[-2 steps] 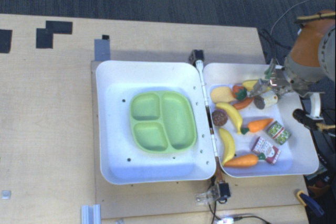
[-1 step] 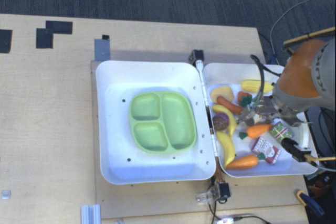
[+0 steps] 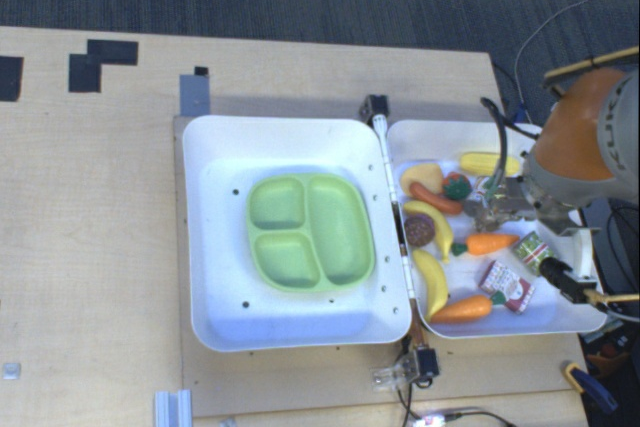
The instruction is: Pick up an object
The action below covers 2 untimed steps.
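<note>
Grey two-finger gripper low in right white bin, among plastic toy food; jaw state: cannot tell. Orange plastic carrot lies just below jaws, red sausage beside them leftward. Judgement: centre over carrot, straddle narrow width, descend straight, avoid yellow banana.

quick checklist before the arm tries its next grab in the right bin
1. Tool is over the right bin: ok, it sits above the toy food, near the bin's middle.
2. Something is held already: cannot tell, the pile around the tool hides this.
3. Targets are within reach: ok, a carrot lies just below the tool and a red sausage to its left.
4. Targets are well separated: not ok, the banana, the sausage and the other pieces crowd together.
5. Left bin is ready as a drop place: ok, its green divided tray has bare compartments.
</note>
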Each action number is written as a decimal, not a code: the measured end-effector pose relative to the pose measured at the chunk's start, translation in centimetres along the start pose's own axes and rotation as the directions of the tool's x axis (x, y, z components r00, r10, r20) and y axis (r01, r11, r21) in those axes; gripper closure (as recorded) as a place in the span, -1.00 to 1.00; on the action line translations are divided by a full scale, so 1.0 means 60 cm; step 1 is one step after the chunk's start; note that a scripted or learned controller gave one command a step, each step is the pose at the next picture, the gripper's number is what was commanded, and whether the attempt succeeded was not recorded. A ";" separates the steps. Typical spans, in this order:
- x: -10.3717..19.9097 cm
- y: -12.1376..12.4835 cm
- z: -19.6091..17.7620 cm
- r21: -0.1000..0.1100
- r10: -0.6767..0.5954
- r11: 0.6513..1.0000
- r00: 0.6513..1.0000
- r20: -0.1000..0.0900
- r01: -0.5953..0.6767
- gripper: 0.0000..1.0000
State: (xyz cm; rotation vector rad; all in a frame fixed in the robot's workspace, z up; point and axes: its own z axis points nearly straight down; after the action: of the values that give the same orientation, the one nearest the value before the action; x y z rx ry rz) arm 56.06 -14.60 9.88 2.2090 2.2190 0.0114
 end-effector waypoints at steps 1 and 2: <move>0.000 0.000 0.000 0.000 0.000 1.000 1.000 0.000 0.000 -1.00; 0.001 0.002 -0.018 -0.003 -0.002 1.000 1.000 0.000 0.002 1.00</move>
State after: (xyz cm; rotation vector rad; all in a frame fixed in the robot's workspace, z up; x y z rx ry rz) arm 56.19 -14.55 10.96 2.2050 2.2197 0.0148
